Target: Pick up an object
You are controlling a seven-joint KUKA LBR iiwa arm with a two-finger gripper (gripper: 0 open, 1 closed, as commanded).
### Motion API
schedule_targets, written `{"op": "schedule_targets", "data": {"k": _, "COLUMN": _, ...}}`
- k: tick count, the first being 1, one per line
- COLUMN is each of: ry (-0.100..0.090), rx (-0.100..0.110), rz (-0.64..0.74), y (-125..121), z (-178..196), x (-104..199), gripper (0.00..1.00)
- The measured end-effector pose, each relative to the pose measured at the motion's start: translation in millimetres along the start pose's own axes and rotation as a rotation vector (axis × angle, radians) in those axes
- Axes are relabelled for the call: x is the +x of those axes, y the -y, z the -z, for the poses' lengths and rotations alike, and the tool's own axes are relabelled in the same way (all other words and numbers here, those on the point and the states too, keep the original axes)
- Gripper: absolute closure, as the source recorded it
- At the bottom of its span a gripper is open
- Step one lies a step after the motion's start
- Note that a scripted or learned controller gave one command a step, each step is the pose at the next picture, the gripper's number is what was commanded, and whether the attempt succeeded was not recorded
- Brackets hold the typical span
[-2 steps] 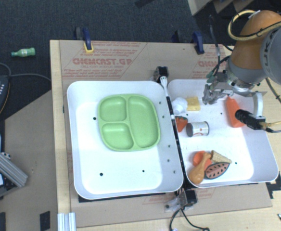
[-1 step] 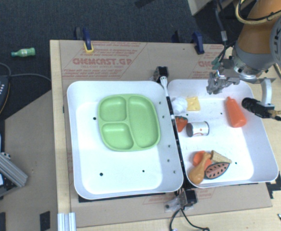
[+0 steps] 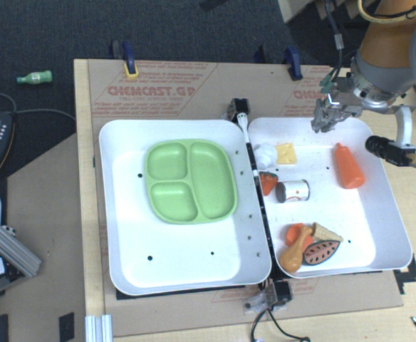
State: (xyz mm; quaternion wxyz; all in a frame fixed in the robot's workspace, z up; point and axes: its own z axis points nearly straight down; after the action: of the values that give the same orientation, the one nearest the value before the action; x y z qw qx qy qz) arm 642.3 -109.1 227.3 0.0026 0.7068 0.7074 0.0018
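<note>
The claw point(image 3: 327, 119) hangs over the far rim of the right bin point(image 3: 379, 223), and whether it is parted or closed cannot be told from this angle; nothing shows between its tips. Nearest the viewer and well below the claw lie a watermelon slice point(image 3: 320, 251) touching a tan wedge point(image 3: 327, 232) and an orange-yellow squash-like toy point(image 3: 293, 246). Closer to the claw sits a small dark-and-white cylinder point(image 3: 292, 190), beside a red-orange piece point(image 3: 267, 183) at the bin's left wall. An orange bottle point(image 3: 348, 166) lies just below and right of the claw. A yellow cheese-like square point(image 3: 286, 153) rests below-left, next to something white point(image 3: 265, 154). Far left, the other bin point(image 3: 122, 212) holds a green divided plate point(image 3: 191, 181).
</note>
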Motion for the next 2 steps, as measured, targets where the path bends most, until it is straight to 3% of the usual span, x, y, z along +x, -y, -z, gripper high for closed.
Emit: {"op": "schedule_targets", "data": {"k": 2, "ry": -0.003, "rx": 0.01, "rz": 0.003, "y": 61, "z": 9, "x": 93, "gripper": 1.0}}
